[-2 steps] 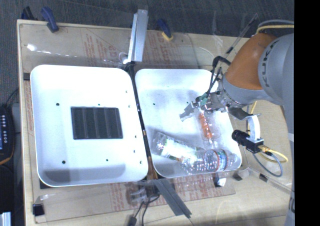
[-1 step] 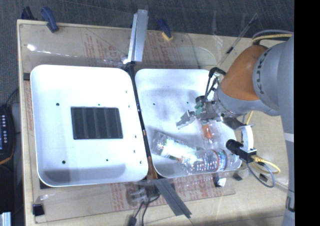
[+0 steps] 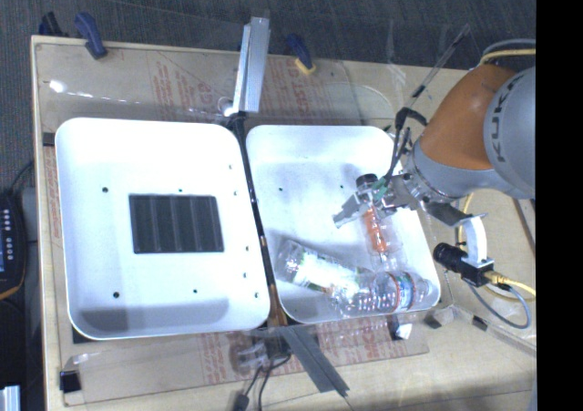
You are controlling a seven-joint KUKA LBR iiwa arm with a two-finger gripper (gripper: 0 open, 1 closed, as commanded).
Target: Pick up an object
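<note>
The arm (image 3: 487, 131) reaches over the right bin (image 3: 273, 140), and its gripper (image 3: 375, 192) hangs above the bin's right half. Just under the gripper is a slim, clear tube-like object with an orange tint (image 3: 376, 231), standing roughly on end along the right side of the bin. The fingers appear to be spread rather than clamped, with nothing visibly pinched between them, though glare on the white plastic makes this hard to be sure of.

Along the near edge of the right bin lie two clear plastic bottles. One with a pale label (image 3: 314, 270) is angled toward the near left corner; the other, ribbed and crinkled (image 3: 387, 292), rests in the near right corner, and the two touch or nearly touch at their ends.

All three objects look light, thin-walled and smooth. The bottles would likely dent under pressure and roll or slip sideways, so a hold across the middle of the body, square to the long axis, seems safest. The orange-tinted object is narrow and probably stiffer, best taken across its width.

The left bin (image 3: 91, 154) holds a dark, ridged rectangular panel (image 3: 176, 223) at its centre.
</note>
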